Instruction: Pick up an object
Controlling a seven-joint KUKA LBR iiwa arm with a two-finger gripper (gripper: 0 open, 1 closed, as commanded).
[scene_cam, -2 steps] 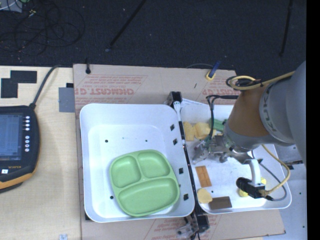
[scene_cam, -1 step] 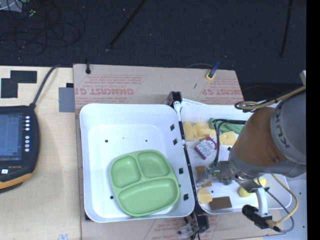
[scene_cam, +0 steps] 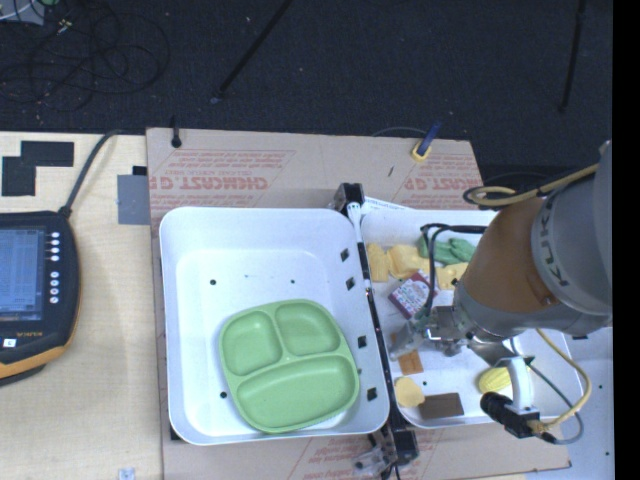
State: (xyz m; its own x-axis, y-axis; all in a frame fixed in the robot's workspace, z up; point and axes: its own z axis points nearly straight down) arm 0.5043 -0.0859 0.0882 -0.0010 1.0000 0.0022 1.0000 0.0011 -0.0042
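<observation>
Beside the green plastic divided plate, in the neighbouring shallow white bin, the gripper hovers over small cluttered items. A brown flat rectangular block looks light, stiff; take its long edges.

Small objects are lying jumbled in the right bin: yellow pieces, a green one, apparently a purple-wrapped packet, brown blocks.

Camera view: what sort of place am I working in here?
Likely a robotics lab pick-test bench: two white bins on taped cardboard, a teach pendant at left, loose cables on dark floor.
</observation>
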